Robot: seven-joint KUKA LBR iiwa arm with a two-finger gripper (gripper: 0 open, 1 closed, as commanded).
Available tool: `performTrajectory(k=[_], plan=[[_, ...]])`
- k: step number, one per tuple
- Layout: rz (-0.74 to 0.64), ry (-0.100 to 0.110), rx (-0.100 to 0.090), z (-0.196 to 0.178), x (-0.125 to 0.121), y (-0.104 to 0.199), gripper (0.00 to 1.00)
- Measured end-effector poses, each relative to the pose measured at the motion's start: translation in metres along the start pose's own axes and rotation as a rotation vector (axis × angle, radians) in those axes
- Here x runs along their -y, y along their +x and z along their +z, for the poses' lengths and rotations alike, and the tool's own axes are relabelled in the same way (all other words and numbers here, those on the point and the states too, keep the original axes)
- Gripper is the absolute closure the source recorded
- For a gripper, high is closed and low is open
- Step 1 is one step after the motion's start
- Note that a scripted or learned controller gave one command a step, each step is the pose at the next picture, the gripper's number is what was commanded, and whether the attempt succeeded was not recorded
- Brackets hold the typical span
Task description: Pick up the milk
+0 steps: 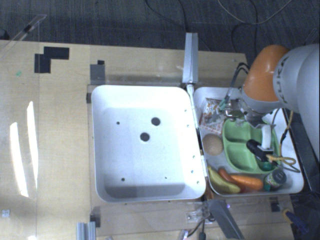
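Note:
The arm reaches in from the right, and its orange band (262,79) hangs over the right bin (298,184). My gripper (235,112) is low over the far end of that bin, between a printed packet (212,115) and a green tray (241,149). The wrist hides most of it. I cannot tell which item is the milk; the packet with its white lower part is the closest match, and it lies flat by the bin's left wall.
The right bin also holds a round tan item (213,145), a banana (223,181), an orange carrot (247,182), a red sausage (226,174) and a dark can (274,179). The left bin (100,149) is beside it.

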State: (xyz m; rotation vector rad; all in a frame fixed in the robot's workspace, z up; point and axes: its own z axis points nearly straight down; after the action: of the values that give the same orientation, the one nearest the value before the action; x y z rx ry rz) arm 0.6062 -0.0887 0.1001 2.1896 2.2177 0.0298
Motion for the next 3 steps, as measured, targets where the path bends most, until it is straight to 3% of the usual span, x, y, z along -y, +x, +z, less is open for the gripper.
performTrajectory(k=[1,2,3], plan=[[0.195,0.012,-0.004,0.004,-0.030,0.004,0.00],[0.195,0.018,-0.004,-0.008,-0.030,0.003,1.00],[-0.068,0.027,-0.006,-0.085,-0.022,0.077,1.00]])
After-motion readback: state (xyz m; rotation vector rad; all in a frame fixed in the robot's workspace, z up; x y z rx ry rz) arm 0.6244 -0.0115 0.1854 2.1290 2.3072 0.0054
